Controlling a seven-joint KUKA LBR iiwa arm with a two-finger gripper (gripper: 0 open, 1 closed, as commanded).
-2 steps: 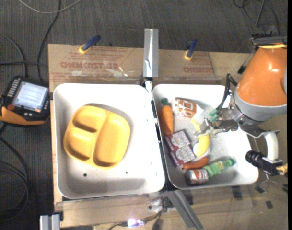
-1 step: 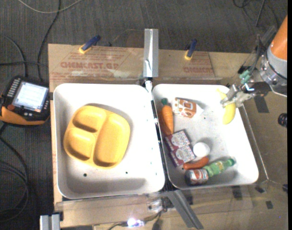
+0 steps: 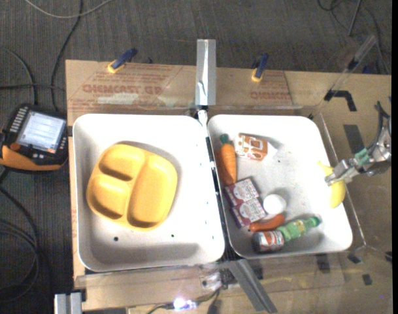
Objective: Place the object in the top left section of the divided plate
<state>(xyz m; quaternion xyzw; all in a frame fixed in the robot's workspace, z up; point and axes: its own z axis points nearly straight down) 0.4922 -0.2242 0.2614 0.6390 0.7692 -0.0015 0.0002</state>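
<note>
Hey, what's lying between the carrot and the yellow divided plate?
In the camera view, just bare white bin floor and the two bins' meeting rims separate the carrot from the yellow divided plate; no object lies between them.

Dark grey carpet floor (image 3: 120, 18) across the upper frame, thin pale cable (image 3: 51, 8) looping at upper left. Brown cardboard sheet (image 3: 140, 87) under clear panels, held by blue-and-yellow clamps (image 3: 122, 60). Teach pendant (image 3: 34, 138), screen lit, at left edge.
</note>
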